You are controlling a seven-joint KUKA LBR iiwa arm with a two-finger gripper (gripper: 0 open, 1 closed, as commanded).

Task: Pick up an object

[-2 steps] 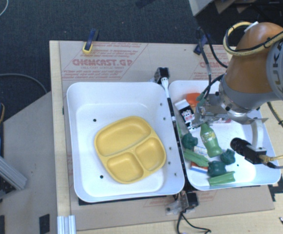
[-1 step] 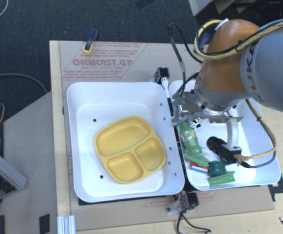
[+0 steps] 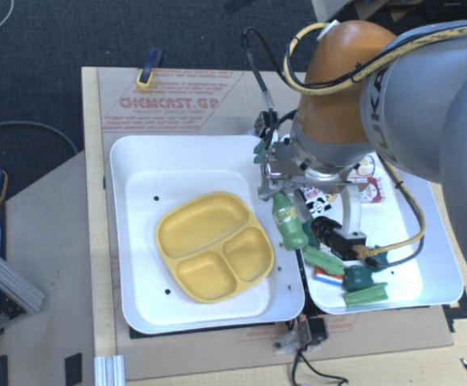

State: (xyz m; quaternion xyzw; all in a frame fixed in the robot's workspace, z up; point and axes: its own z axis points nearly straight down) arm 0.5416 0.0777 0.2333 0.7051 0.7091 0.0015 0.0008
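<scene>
- The end effector [image 3: 285,185] hangs over the seam between the two bins, beneath the arm's orange band [image 3: 342,83]; its spread cannot be told from here.
- A green bottle [image 3: 288,219] lies just below it, at the right bin's left edge; whether the two touch cannot be told.
- More green pieces [image 3: 360,286] and a patterned card [image 3: 320,202] clutter the right bin [image 3: 438,284].
- The left bin [image 3: 133,199] carries a yellow three-compartment tray [image 3: 215,246], well apart from the bottle.
- Both bins rest on the bench [image 3: 169,103], whose brown board bears red lettering and a blue-and-yellow clamp [image 3: 147,69].
- Dark carpet [image 3: 96,14] and trailing cables surround the bench.
</scene>
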